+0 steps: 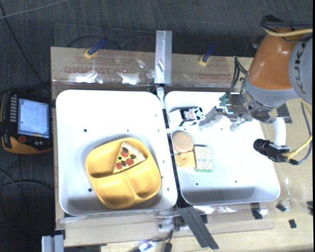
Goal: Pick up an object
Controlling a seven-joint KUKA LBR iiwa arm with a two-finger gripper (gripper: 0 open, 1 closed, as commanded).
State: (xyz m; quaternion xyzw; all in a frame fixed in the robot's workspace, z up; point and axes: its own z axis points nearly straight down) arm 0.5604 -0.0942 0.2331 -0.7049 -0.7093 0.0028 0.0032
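My gripper (222,121) hangs over the back of the right bin (241,188), open, with nothing between its fingers. Just left of it lies a small black-and-white item (190,113) by the bin's back left corner. In front of that sit a round tan disc (182,140), a tan square piece (185,159) and a pale patterned block (203,158), all near the bin's left wall. The gripper is above and to the right of this group and touches none of them.
The left bin (73,114) holds a yellow divided plate (123,180) with a toy pizza slice (129,157) in it. A metal divider (163,56) runs between the bins at the back. A handheld pendant (27,122) lies off the bench at the left.
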